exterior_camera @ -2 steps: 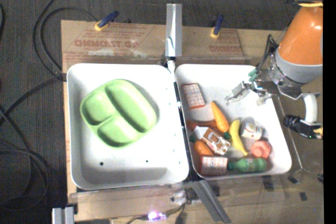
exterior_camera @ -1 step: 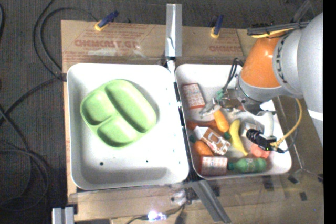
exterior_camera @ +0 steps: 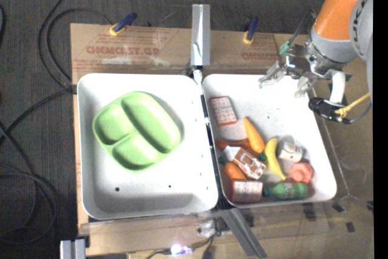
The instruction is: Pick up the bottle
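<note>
Right bin [exterior_camera: 315,124] holds a green bottle [exterior_camera: 286,191], lying sideways.

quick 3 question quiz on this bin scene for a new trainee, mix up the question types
1. True or false: the green divided plate lies in the same bin as the green bottle.
2. Multiple choice: where does the pincer hang? A) over the plate B) near the right bin's far edge C) down among the toys.
3. Fill in: the bottle lies on its side near the right bin's ____ right corner.

Key
1. False. The plate sits in the left bin; the bottle is in the right bin.
2. B. It is well away from the bottle.
3. Near, beside the banana and the carrot.
</note>
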Controlling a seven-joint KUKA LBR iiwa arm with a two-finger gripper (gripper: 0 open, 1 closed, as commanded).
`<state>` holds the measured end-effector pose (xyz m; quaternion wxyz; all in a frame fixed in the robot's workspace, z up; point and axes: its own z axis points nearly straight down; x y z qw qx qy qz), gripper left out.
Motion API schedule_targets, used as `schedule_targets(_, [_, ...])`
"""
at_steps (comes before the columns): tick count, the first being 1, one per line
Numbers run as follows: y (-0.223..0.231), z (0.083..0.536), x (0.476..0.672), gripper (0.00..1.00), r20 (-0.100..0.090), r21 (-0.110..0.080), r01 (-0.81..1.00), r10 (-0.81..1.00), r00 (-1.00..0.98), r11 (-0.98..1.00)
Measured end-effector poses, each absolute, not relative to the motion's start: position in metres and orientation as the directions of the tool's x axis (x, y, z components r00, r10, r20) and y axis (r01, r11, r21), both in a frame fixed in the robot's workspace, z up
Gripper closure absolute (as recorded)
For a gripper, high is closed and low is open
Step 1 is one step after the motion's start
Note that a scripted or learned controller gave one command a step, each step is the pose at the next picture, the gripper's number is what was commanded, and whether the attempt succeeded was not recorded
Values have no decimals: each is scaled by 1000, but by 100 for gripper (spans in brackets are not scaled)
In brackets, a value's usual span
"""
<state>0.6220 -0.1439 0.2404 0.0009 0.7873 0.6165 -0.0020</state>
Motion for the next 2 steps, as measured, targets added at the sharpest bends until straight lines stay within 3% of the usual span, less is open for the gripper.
schedule_targets(1, [-107,149,667,0,-4,-4,968,968,251,-251])
schedule_targets(2, [-108,150,668,0,-5,-3,968,968,251,-251])
